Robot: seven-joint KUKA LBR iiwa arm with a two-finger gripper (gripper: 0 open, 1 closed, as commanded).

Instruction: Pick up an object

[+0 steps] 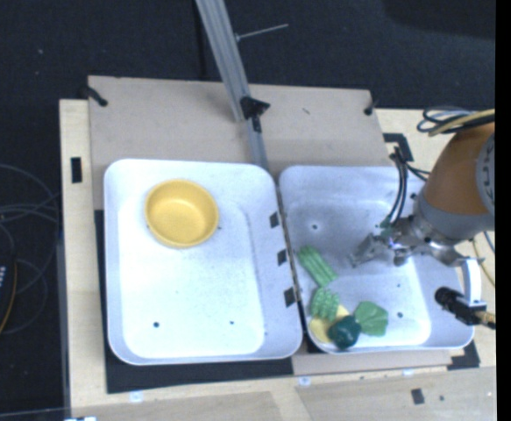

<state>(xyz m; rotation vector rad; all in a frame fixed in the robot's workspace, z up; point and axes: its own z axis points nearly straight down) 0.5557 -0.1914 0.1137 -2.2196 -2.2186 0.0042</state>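
Now: jaws (371,251) low over right bin (343,191), nothing visibly between them; whether open or closed, impossible to tell. At 7 o'clock from jaws, green pieces (318,267), a yellow bit (322,328) and dark ball (345,332) clustered. Yellow bowl (181,213) in left bin (194,323), at 11 o'clock.

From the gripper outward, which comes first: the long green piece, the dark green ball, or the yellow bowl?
Measured from the gripper in the camera view:
1. Long green piece, right bin, just left of the gripper.
2. Dark green ball, right bin, near its front edge among other small pieces.
3. Yellow bowl, left bin, far across the divide.
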